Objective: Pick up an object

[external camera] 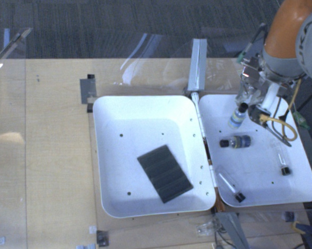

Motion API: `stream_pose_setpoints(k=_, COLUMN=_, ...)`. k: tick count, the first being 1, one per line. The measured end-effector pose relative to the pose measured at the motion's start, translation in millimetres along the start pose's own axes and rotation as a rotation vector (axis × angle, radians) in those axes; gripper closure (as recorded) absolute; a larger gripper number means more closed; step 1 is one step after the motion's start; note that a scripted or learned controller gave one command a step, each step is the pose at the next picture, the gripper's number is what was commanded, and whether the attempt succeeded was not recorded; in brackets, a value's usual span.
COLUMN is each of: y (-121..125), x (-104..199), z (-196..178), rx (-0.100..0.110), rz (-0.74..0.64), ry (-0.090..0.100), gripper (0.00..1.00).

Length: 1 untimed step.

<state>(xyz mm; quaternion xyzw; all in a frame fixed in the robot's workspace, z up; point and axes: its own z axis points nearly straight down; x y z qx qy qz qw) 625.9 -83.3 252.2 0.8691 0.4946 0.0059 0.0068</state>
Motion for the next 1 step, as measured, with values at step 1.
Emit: stream_pose_setpoints(k=1, y=-4.5, x=17.9, z=-1.3, rx=0.014, rz=0.016, ry=-0.003, gripper=1.0)
